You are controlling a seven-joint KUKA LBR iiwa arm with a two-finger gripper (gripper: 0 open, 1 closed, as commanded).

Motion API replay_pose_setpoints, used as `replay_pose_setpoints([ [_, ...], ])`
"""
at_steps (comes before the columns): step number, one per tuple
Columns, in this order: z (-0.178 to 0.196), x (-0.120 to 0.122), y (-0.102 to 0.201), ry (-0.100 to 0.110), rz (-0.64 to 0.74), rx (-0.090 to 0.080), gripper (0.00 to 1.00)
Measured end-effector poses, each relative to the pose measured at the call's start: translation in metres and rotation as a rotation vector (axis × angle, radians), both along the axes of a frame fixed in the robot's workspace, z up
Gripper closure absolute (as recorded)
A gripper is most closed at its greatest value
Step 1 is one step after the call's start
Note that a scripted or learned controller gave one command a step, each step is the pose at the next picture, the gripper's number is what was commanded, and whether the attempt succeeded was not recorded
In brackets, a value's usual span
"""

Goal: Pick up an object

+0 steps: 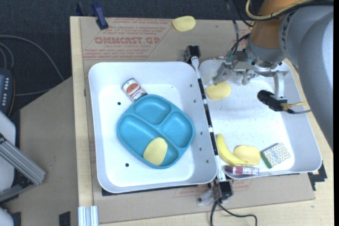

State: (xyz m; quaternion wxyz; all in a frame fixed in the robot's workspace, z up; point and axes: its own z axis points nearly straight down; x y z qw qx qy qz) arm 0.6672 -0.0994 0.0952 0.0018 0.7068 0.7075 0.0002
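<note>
Claw (pixel 233 72) low over the right white bin (pixel 296 135), at about eleven o'clock in it; whether it is spread or pinching, cannot tell, since the wrist hides the tips. Pale yellow rounded lump (pixel 218 91) lies just at the claw's seven o'clock, against the bin's left wall, touching or nearly so; likely the pick target, not seen gripped. Wall crowding probably forces the slanted approach. At the bin's six o'clock: yellow plastic banana (pixel 226 152), yellow lemon-like ball (pixel 247 154), patterned green-white packet (pixel 276 154), small red-labelled tube (pixel 242 170), bunched in the low corner. Left white bin (pixel 100 114) holds a blue divided plastic tray (pixel 153 129) with a yellow piece (pixel 155 151), and a small red-white can (pixel 134 89) at eleven o'clock.
</note>
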Motion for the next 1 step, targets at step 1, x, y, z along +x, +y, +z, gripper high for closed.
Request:
replay_pose_setpoints([
  [1,-0.0105,-0.0009,0.0048,0.004,0.000,0.002,0.00],
])
